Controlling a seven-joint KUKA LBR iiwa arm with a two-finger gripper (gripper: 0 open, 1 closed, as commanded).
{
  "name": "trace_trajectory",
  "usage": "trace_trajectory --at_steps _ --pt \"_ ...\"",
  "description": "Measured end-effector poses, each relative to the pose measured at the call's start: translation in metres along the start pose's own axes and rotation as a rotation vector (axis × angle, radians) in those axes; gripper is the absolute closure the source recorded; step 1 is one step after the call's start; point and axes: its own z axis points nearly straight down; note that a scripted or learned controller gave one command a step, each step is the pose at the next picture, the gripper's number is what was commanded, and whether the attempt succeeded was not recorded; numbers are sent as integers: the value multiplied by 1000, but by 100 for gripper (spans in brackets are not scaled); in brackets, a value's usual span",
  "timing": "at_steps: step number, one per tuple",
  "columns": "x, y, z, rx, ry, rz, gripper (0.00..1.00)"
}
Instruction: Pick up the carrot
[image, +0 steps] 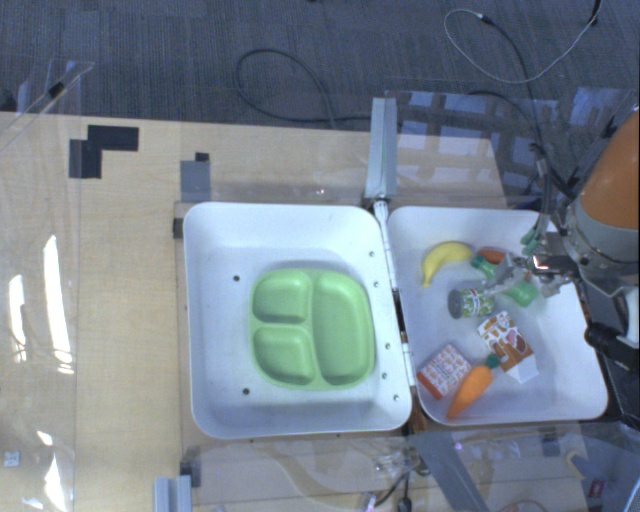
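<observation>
While the hand (522, 268), grip state unclear, hovers near the right bin's (590, 400) far edge, carrot (470, 390) lies at its near edge: descend centred, fingers across its width.

Bright even overhead light; glare streaks on clear panel (30, 300) at left; soft shadows; slight blur.

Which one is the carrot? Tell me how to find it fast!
Look in the right white bin, down at its near edge. The carrot lies there at a slant, just right of a small orange-and-white box. It is the only long, pointy orange thing, with a little green top; the banana is yellow and curved.
</observation>
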Motion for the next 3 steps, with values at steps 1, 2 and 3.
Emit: trace_trajectory --at_steps 1,2,3 --pt "-24 80 84 0 0 110 0" --pt "-37 70 118 -32 -13 -35 0" --pt "-52 99 141 -11 -3 -104 0"
